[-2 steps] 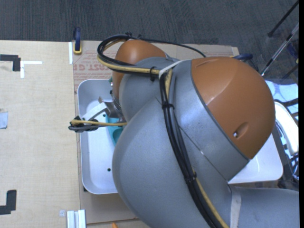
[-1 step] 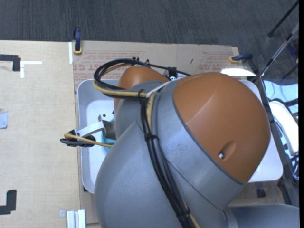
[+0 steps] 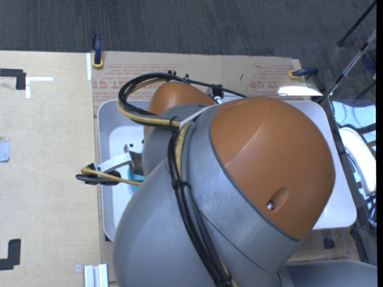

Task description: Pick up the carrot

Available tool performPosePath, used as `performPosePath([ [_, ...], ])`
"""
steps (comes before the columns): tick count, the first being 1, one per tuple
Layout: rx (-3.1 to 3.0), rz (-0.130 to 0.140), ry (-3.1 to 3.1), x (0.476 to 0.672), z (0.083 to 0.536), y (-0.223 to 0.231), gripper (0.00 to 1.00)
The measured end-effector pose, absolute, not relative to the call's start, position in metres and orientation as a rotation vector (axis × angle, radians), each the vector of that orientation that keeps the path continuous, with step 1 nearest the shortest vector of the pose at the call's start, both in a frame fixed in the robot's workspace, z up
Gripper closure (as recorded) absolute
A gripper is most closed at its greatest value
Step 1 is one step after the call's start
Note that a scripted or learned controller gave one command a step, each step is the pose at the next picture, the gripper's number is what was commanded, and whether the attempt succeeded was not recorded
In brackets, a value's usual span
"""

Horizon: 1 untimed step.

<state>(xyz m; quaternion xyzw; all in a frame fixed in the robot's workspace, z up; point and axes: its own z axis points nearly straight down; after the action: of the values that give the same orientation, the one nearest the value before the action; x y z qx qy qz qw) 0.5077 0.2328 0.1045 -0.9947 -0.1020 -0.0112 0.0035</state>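
On the pale bench, the grey arm looms over the white bin, perhaps hiding the carrot; I cannot tell its grip, so nothing looks picked.

We're looking down on a robotics lab bench: a plywood bench top, blue clamps pinning cardboard at its far edge, a white bin, grey carpet beyond, and a cabled grey arm.

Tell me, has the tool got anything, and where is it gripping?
Cannot tell. The arm covers most of the left bin, hiding the tool and whatever lies under it. No carrot is visible.
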Motion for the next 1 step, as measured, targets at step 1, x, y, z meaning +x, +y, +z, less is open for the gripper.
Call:
performPosePath([
  [1,-3.119,-0.016,-0.322,0.5051,0.1067,0.2330,1.00],
])
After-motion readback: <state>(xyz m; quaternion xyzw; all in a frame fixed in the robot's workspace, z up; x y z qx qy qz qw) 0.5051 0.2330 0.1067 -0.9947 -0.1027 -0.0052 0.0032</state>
